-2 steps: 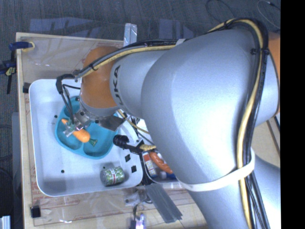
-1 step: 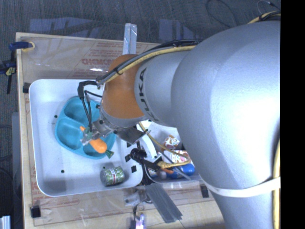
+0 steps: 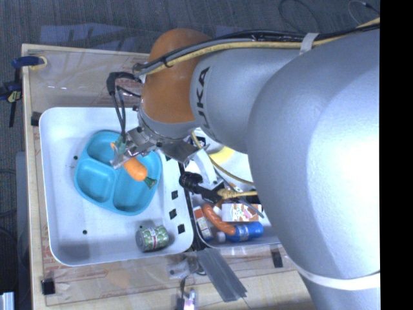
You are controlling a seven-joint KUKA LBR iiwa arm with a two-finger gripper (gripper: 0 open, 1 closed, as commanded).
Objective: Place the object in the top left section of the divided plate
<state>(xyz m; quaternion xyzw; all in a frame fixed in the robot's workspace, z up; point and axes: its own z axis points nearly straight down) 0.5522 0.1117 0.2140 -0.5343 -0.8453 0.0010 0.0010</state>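
Note:
A blue divided plate (image 3: 97,173) lies in the left white bin (image 3: 55,134). An orange toy carrot (image 3: 135,169) with a green stem end sits over the plate's right side, near the ridge between sections, stem pointing lower right. My gripper (image 3: 126,152) hangs from the grey arm with the orange band (image 3: 171,76), right at the carrot's upper-left end and touching or nearly touching it. The arm hides the plate's upper right rim.
A small green can (image 3: 152,237) lies on its side near the left bin's front right corner. The right bin (image 3: 200,237) holds a yellow plate (image 3: 226,155), a red sausage-like toy (image 3: 216,219), a blue bottle (image 3: 246,231) and a small box (image 3: 239,210).

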